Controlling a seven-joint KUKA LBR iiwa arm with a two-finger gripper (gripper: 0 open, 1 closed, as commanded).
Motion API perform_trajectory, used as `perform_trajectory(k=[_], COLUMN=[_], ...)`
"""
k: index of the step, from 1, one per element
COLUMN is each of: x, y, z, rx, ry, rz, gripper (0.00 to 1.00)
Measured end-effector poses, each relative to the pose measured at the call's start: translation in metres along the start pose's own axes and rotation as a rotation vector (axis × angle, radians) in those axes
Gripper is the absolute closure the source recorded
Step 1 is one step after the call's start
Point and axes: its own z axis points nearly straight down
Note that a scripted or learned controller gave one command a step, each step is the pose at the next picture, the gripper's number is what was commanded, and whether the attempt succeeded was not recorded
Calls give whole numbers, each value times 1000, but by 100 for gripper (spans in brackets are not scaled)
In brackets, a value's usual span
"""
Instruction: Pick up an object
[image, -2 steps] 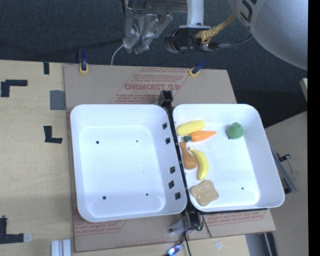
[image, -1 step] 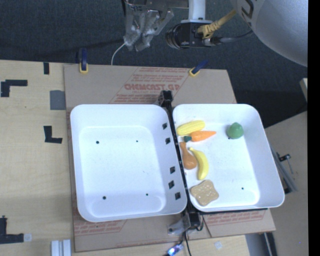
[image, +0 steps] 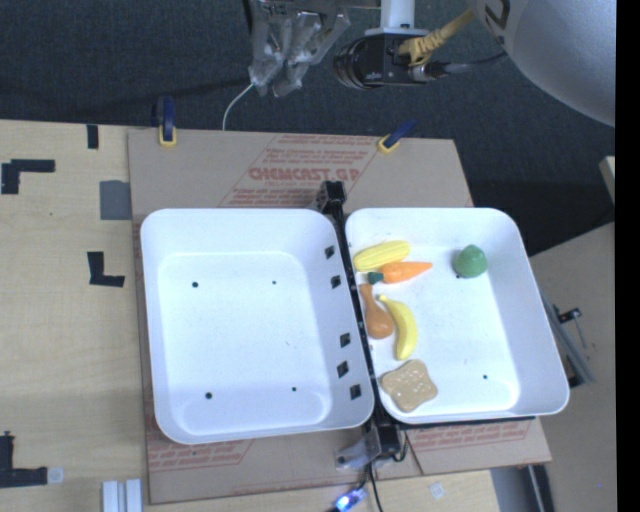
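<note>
My gripper (image: 290, 55) hangs high above the bench, beyond the far edge of the bins, with nothing between its fingers.

From this slant I cannot tell how far apart my fingers stand; they look blurred and pale against the dark floor. The things to pick all lie in the right bin (image: 500, 330), mostly crowded against its left wall: a corn cob (image: 380, 254) at the top, a carrot (image: 400, 271) just below and touching it, an orange pear-shaped fruit (image: 376, 318) beside a banana (image: 401, 326), and a slice of toast (image: 408, 385) near the front corner. A green round fruit (image: 470, 261) sits apart toward the far right side. The left bin (image: 240, 330) sits beside it on a cardboard sheet (image: 290, 175).
</note>
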Motion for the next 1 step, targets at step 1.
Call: perform_trajectory(k=[1], x=[1], y=[1], z=[-7], rx=[4], ry=[-2], rz=[-1], gripper=[100])
